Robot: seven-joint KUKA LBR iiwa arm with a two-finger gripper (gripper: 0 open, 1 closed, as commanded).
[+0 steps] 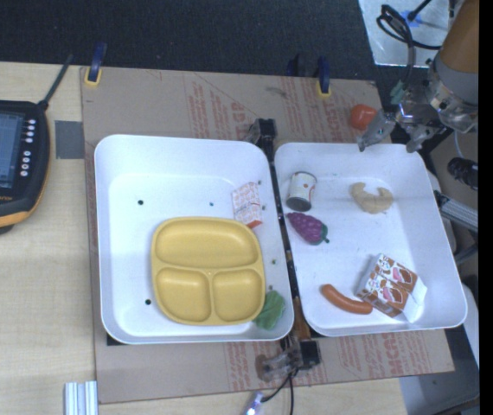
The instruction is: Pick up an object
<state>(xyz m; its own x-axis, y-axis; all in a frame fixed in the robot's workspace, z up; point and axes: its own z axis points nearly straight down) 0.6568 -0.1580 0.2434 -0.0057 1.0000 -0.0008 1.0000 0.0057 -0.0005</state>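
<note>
My gripper (391, 138) hangs over the far rim of the right bin (441, 232), its two fingers spread open with nothing between them. In that bin lie a small grey can (300, 190), a purple bunch of grapes (307, 227), a beige pastry (372, 197), a sausage (346, 299) and a red-and-white carton (391, 286). The pastry is the closest of these, a little nearer the camera than the gripper. The left bin (112, 232) holds a yellow divided plate (208, 269), a small red-and-white packet (246, 201) and a green item (271, 309).
A red ball-like thing (361, 115) sits on the cardboard just outside the right bin, left of the gripper. A teach pendant (0, 162) lies at the bench's left. Clamps (323, 69) hold the cardboard's far edge. Cables (398, 22) loop behind the arm.
</note>
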